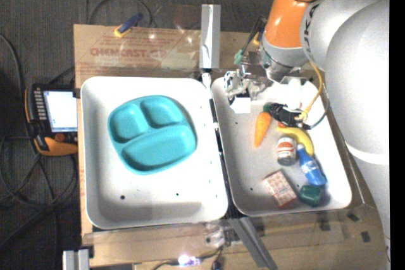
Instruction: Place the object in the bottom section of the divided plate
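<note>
A teal divided plate (152, 131) lies in the left white bin (101, 199); its large section faces the near side and two smaller sections sit behind it, all bare. The right bin (243, 190) holds an orange carrot (261, 126), a small red-and-white can (286, 150), a yellow banana (301, 136), a blue bottle (312, 171), a green object (311, 194) and a small patterned box (279, 188). My gripper (240, 86) hangs low over the right bin's far left corner, just left of the carrot's top end.
The arm's grey body and orange band (288, 6) cover the right bin's far right side. A tablet-like device (54, 112) sits left of the left bin. A cardboard sheet (142, 50) and a metal upright (210, 35) stand behind the bins.
</note>
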You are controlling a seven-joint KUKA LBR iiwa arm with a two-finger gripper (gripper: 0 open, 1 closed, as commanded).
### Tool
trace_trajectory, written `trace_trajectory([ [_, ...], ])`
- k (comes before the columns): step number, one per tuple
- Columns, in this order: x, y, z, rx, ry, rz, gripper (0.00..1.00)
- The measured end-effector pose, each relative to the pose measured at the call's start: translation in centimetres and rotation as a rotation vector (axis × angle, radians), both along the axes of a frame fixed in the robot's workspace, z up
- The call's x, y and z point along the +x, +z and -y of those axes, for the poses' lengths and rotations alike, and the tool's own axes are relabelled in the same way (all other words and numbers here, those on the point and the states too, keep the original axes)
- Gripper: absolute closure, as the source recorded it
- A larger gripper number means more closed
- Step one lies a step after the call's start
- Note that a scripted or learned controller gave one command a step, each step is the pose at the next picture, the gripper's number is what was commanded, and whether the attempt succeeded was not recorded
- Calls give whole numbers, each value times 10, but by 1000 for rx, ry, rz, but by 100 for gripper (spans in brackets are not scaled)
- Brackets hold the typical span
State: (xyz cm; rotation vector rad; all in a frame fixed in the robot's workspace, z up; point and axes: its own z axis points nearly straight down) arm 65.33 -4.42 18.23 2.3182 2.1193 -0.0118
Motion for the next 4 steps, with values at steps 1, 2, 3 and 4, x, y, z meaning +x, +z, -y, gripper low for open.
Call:
trace_trajectory([
  [1, -39, 3, -44, -10, 107, 10, 100],
  [2, -43, 8, -52, -23, 227, 17, 100],
  [3, -62, 16, -115, 3, 248, 1, 100],
  [4, -79, -19, -151, 6, 409, -1, 100],
])
